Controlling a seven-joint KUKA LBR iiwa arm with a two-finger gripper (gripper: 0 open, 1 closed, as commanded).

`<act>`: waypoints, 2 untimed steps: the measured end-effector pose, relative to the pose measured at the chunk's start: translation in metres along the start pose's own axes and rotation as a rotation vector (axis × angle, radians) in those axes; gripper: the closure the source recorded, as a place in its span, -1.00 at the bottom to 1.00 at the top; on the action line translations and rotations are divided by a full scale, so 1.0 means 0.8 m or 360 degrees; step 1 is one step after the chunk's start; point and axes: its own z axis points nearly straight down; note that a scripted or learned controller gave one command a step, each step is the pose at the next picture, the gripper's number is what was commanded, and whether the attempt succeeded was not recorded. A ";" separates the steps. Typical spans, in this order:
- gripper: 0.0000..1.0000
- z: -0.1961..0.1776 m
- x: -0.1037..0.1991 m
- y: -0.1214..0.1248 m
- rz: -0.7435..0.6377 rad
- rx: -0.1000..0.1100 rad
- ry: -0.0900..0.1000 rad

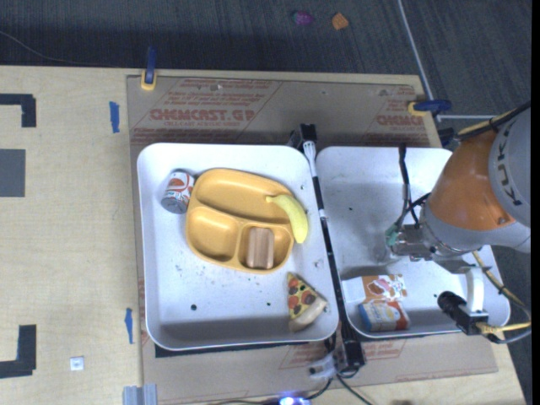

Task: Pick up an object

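Arm's gripper (396,241) over the right bin (354,175), above a carton (384,302); state of jaws cannot be told.

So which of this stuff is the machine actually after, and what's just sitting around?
Could be picked up:
- small orange-and-white carton, right white bin, near the arm
- yellow banana
- brown block
- crushed silver can
- toy pizza slice
- yellow divided plastic tray

Just lying about:
- blue clamps
- brown cardboard sheet
- black cables
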 end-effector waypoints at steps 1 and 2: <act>1.00 -0.107 0.136 0.020 -0.0013 0.0030 0.0027; -1.00 -0.107 0.135 0.019 -0.0013 0.0031 0.0026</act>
